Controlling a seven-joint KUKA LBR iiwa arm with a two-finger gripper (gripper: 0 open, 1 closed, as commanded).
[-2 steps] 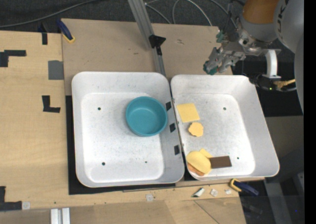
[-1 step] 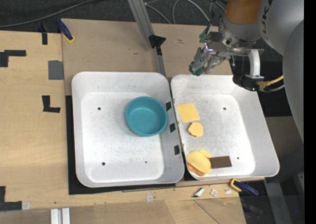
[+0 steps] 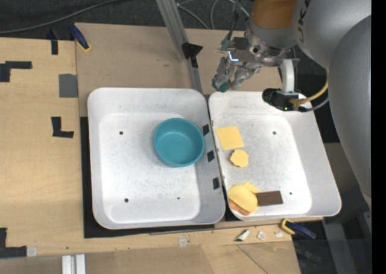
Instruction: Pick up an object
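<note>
Gripper hangs past the far rim; every pickable piece lies nearer the camera.

Nearest, a rounded yellow lump (image 3: pixel 242 197) touches a flat brown slab (image 3: pixel 269 198); beyond, a small yellow disc (image 3: pixel 239 158), a thin yellow square (image 3: pixel 230 137) (all in the right bin (image 3: pixel 301 164)), and a smooth teal bowl (image 3: pixel 178 141) in the left bin (image 3: pixel 114 164). Farthest, the gripper (image 3: pixel 225 81); I cannot tell its closure.

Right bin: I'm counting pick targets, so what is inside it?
Inside the right bin lie a yellow square, a small yellow disc, a yellow lump and a brown block. The lump overlaps something orange beneath; what that is cannot be told.
</note>
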